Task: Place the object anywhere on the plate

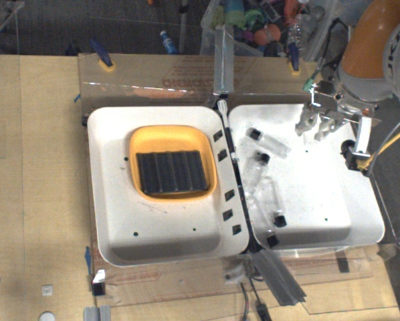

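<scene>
While gripper (317, 127) hovers at 1 o'clock in right bin (360, 212), jaws slightly open, holding nothing: clear bottles (267, 142) lie at 9 o'clock of it, plate (170, 138) w/ black tray in left bin. Risk: see-through, slippery bottle = missed grab.

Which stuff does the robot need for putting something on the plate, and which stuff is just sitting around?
For the job:
- gripper
- clear bottles with black caps in the right bin
- yellow plate in the left bin, bearing a dark ridged block

Just lying about:
- box of colourful toys
- blue clamp
</scene>
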`<state>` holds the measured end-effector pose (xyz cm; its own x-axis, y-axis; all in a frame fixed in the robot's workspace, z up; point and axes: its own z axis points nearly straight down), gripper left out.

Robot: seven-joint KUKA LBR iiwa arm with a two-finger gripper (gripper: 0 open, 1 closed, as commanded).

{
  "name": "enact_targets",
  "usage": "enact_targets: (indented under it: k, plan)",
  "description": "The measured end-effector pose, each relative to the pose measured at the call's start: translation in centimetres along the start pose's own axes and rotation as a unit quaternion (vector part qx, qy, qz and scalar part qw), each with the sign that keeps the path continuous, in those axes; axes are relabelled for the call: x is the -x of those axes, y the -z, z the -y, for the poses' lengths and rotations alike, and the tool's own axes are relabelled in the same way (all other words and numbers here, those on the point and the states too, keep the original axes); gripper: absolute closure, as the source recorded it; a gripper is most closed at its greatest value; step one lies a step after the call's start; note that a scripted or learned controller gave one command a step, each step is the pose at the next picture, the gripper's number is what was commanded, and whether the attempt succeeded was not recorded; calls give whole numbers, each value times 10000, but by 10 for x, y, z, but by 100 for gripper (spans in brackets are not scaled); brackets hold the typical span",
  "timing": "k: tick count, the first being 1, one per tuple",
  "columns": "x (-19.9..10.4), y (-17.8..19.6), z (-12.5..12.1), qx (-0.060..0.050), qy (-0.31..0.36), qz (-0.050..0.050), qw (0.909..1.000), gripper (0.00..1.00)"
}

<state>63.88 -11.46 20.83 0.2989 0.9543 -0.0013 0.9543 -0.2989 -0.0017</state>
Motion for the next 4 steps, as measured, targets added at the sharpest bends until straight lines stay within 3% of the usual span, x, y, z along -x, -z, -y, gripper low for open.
enact_targets:
  k: [1,2,3,4]
  plan:
    - [0,0,0,2,-2,-1,10000,0]
    - [54,-19,-46,15,-120,-2,9999,0]
    - [63,6,-50,31,1273,1,9919,0]
    - [63,5,-50,15,2772,-6,9608,0]
